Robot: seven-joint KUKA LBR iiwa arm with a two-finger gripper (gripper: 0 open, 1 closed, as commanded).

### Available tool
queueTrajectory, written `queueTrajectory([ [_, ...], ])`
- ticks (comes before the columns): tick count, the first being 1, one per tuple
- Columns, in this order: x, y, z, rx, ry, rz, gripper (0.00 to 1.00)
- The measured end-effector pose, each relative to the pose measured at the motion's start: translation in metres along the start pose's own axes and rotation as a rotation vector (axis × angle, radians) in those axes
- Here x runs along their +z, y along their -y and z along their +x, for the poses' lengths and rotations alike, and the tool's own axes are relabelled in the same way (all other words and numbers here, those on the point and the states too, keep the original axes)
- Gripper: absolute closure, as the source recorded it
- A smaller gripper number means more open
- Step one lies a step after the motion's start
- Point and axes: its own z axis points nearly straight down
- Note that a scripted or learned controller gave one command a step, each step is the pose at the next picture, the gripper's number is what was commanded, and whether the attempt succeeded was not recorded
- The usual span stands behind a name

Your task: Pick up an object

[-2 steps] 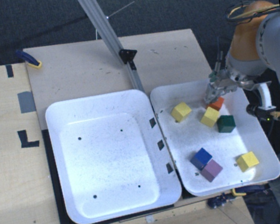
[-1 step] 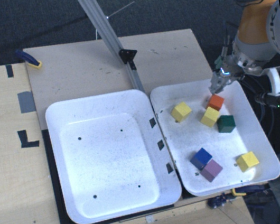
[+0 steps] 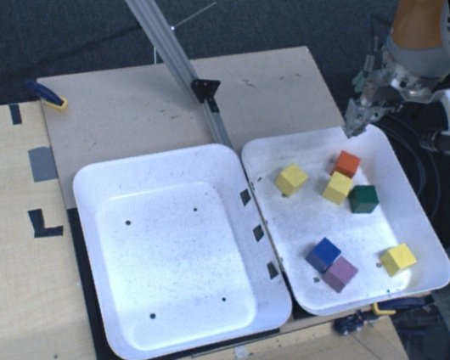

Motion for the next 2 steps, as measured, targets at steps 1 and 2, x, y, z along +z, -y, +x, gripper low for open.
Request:
queueTrajectory([
  [1, -0.045, -0.004, -0.005, -0.001, 0.001, 0.000, 1.00],
  [2, -0.046, -0.005, 0.056, -0.005, -0.002, 0.005, 1.00],
])
